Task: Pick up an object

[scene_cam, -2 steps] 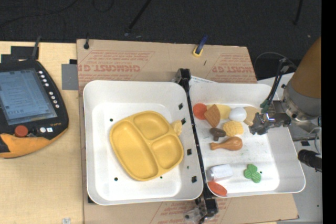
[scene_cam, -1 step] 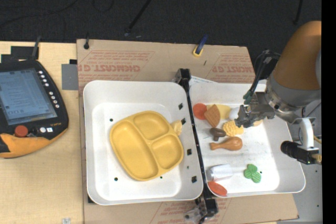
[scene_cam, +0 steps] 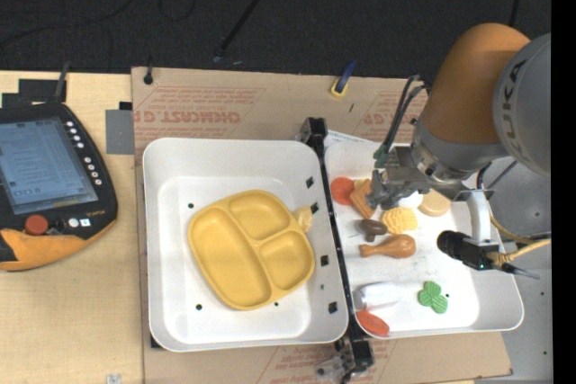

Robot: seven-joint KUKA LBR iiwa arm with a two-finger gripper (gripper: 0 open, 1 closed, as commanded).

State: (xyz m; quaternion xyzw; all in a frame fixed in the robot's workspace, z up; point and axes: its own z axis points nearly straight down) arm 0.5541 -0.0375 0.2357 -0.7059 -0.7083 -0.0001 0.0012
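Several toy foods lay crowded in the right bin (scene_cam: 504, 315), right of the frame's centre, and the gripper (scene_cam: 387, 193) sat low among them at that bin's upper left. Just below it were a yellow corn piece (scene_cam: 400, 219), a small brown piece (scene_cam: 373, 229) and a drumstick (scene_cam: 390, 246), with an orange-red piece (scene_cam: 342, 190) to its left near the divider (scene_cam: 328, 220) and a pale round piece (scene_cam: 435, 204) to its right. Whether the gripper was released or clenched could not be told, since its tip was dark and blurred against the toys; nothing was seen between its parts.

By my judgement the step in hand was the descent onto a target, most likely the corn piece or its close neighbours. The next move called for a clean closing on one item and a straight lift, because the pieces touched or nearly touched and a neighbour could be dragged along.

Room was tight on the left, where the divider stood near. More open floor lay toward the lower right of that bin, around a green piece (scene_cam: 433, 297) and a white piece (scene_cam: 382, 293). The left bin (scene_cam: 171, 184) held a yellow sectioned tray (scene_cam: 250, 247), well apart from the work.
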